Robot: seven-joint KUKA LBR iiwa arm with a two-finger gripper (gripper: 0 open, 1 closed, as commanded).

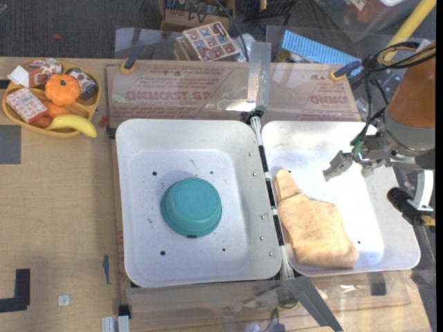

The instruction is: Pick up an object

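Resting upside down in left bin: teal bowl. Right bin holds tan cloth against left wall. End effector hovers above right bin, fingers spread, nothing between them.

The arm reaches in from the right of the camera view, grey with its orange band uppermost at the frame's edge. Below the band the grey wrist turns toward the right bin, and dark cables loop over it. The tool juts left from the wrist and hangs above that bin's upper half, tilted downward. One grey finger shows, slanting down and left, with nothing seen in its grip.
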